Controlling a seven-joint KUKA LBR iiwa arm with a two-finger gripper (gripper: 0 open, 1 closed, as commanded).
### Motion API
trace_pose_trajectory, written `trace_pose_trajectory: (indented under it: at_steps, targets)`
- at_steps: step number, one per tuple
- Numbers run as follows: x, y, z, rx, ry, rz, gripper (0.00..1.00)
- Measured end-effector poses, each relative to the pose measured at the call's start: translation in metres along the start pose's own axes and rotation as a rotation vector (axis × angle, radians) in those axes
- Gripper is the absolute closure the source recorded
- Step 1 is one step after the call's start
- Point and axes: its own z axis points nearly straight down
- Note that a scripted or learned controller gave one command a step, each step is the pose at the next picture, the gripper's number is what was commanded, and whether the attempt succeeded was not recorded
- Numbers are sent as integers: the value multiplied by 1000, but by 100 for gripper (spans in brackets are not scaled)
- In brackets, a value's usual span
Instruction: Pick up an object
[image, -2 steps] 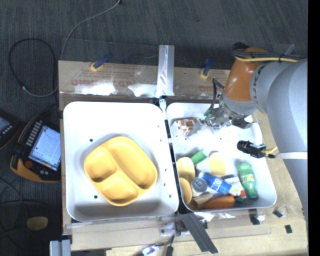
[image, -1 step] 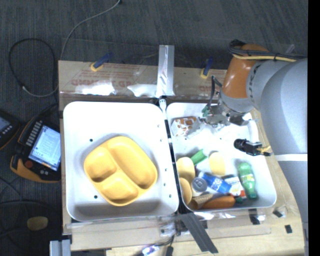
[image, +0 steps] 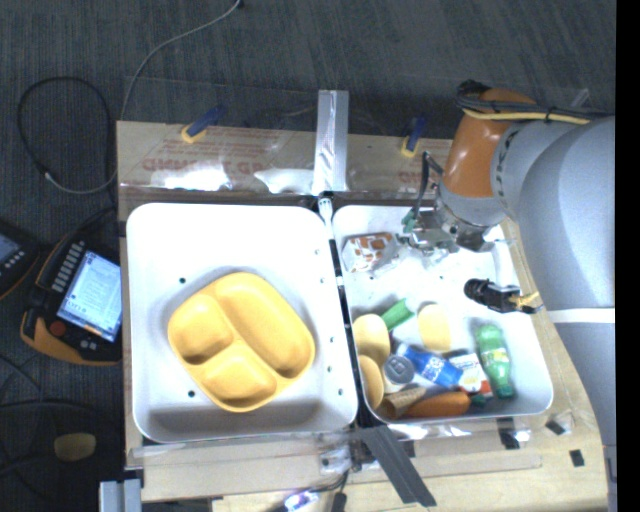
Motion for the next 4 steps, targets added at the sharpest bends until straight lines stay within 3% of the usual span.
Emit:
trace_pose_trajectory:
  at_steps: [1, 2, 3, 4]
  targets:
    - [38, 12, -95, -53, 5, 53, 0]
    - [39, 2, -120, -52, 1, 0, 0]
    - [22, 12, -38, -51, 2, -74, 0]
    - [27, -2, -5, -75, -3, -144, 0]
